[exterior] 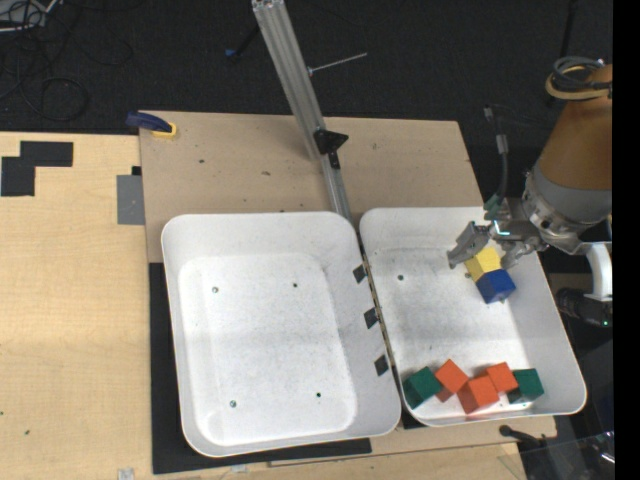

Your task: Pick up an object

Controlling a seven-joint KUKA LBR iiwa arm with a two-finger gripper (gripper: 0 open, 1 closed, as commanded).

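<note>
bench | right bin [420, 298]: blocks [475, 383] (front edge) | gripper [487, 248]: spread wide over yellow block [486, 261]

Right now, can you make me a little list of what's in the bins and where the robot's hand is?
right bin: holds all the blocks
yellow block: upper part of right bin, touching blue block
bottom edge cluster: green block, orange block, orange block, orange block, green block
left bin: white, beside right bin
gripper: over the yellow block; grasp not clear
</note>
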